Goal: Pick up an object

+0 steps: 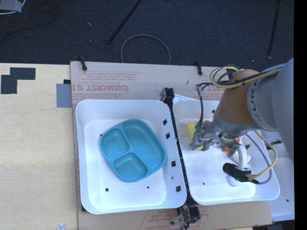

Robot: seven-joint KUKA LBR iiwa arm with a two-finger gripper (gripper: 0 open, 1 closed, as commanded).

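A small yellow object [191, 128] lies in the right bin [216, 195], near that bin's left wall and toward the desk's far edge; its long axis seems to run roughly near to far. The jaws sit just beside it, toward the desk's right edge, at gripper [200, 142]; whether open or closed, I cannot tell. A blue divided plate [132, 149] rests in the left bin [91, 186].

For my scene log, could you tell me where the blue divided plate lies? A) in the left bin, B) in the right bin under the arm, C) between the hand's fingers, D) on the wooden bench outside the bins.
A: the blue divided plate lies flat on the floor of the left bin, apart from the hand, which is over the right bin.
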